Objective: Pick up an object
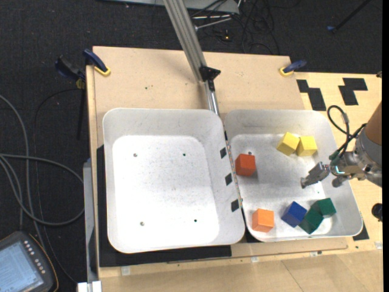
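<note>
White plastic walls of the right bin point(340, 121) hold every candidate, so the task's thing could be any of seven blocks there. Two yellow blocks point(297, 144) sit touching each other near the far side; a dark orange block point(245, 164) stands alone close to the divider; a lighter orange block point(262, 219) lies near the front wall; a blue block point(295, 213) sits just beside two green blocks point(318, 215) that crowd together near the front right corner. The left bin point(115, 163) lies alongside on the pale surface point(152, 78).

The pincer point(314, 176) comes in from the right, over bare floor between the yellow pair and the blue-green cluster. Nothing lies between its fingers; whether they are spread or pressed together I cannot tell, since the tip is small and blurred.

Risks, as I judge them: the blue and green blocks are packed tight, so a descent there could land a finger on top of a neighbour and shove the group toward the wall instead of straddling one piece. The yellow pair poses the same trouble, as a grip may span both and slip. A drop straight down from here would likely close on nothing. The lone dark orange block looks the safest target, with free space on all sides.
</note>
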Controlling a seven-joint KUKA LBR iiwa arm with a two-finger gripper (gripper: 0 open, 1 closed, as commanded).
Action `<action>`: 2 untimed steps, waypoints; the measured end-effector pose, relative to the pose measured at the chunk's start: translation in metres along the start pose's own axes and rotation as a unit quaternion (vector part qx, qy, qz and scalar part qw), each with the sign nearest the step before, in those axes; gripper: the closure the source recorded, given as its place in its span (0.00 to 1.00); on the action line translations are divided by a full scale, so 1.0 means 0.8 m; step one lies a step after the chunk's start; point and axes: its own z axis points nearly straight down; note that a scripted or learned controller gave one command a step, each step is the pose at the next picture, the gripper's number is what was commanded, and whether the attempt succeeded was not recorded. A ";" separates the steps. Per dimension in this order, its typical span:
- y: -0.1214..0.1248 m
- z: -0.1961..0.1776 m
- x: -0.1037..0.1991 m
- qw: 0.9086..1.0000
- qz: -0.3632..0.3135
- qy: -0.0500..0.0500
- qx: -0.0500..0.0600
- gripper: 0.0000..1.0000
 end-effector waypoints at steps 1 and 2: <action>0.001 -0.003 0.000 1.000 0.000 -0.001 -0.002 0.00; 0.001 0.077 0.004 1.000 0.001 0.000 0.001 0.00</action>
